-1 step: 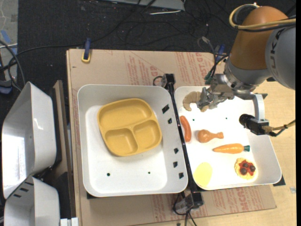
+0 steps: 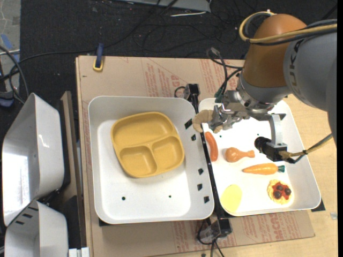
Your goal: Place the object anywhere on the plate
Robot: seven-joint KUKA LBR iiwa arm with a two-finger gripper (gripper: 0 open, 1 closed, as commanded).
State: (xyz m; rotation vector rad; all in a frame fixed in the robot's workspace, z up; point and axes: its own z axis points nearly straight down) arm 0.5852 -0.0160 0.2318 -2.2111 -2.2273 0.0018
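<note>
The claw [image 2: 217, 119] hangs over the upper left corner of the right bin [image 2: 305, 183], and a small round tan object [image 2: 199, 123] sits at its tip, right at the divide between the two bins; it looks pinched there, though the wrist hides the contact and I cannot tell whether the claw is closed on it or merely over it. Judging by its look among the other toy foods, this piece is probably light, hollow plastic: stiff enough for a firm pinch, smooth enough to slip or pop out if squeezed off-centre, and in no danger of breaking. Being close to round, it should be taken across its widest part, low enough for good contact on its sides. It shows no clear long axis and no obvious direction of pointing from this slanted view, so its heading matters little for the drop. By contrast, the red sausage [image 2: 211, 146] just below it lies lengthwise up and down the bin. The yellow plate [image 2: 146, 142], with its three compartments, rests in the left bin [image 2: 102, 197] on the worktop, a short way to the left of the piece.
</note>
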